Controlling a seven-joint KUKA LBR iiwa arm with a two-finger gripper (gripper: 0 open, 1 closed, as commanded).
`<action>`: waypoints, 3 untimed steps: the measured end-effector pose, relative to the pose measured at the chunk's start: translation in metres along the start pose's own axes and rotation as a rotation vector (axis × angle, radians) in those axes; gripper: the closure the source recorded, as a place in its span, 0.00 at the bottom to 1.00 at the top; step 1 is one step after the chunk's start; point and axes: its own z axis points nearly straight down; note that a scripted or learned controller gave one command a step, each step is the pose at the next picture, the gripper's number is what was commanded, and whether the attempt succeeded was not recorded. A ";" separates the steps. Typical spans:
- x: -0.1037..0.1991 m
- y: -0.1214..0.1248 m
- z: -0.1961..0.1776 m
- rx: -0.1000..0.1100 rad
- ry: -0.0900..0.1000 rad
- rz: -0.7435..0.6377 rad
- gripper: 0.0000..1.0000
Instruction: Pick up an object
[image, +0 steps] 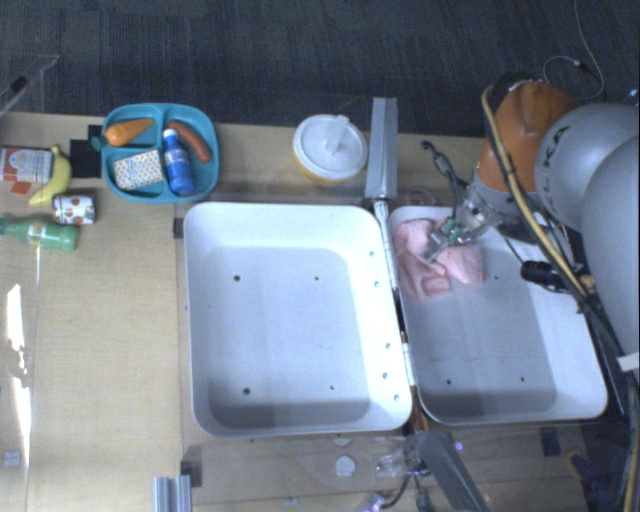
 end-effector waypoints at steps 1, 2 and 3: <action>0.000 0.000 0.000 0.000 0.000 0.000 0.00; 0.000 0.000 0.000 0.000 0.000 0.000 0.00; 0.000 0.000 0.000 0.000 0.000 0.000 0.00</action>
